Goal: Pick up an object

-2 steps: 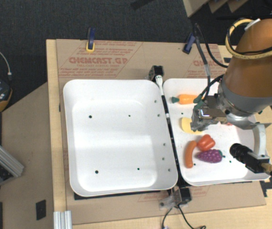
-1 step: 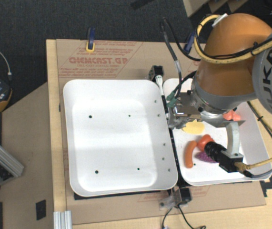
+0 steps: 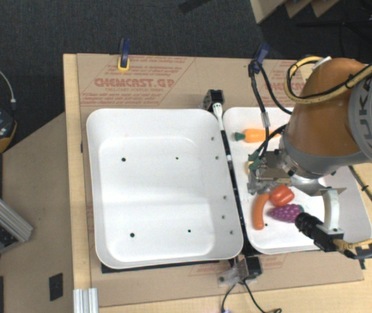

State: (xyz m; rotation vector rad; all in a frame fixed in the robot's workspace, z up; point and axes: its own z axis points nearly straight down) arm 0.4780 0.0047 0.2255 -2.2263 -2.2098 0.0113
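Several toy foods lie in the right bin [image 3: 283, 238]: an orange carrot [image 3: 254, 135] near the back, a red piece [image 3: 281, 195], an orange sausage shape [image 3: 258, 212] and a purple grape bunch [image 3: 285, 212] toward the front. The arm's orange wrist band [image 3: 322, 109] hangs over this bin. My gripper [image 3: 262, 175] points down just behind the red piece and the sausage shape, partly hidden by the wrist.
The left bin [image 3: 107, 129] sits beside the right one on a cardboard sheet [image 3: 140, 77]. Cables [image 3: 264, 103] run along the back of the right bin, and a black clamp [image 3: 213, 100] sits between the bins.
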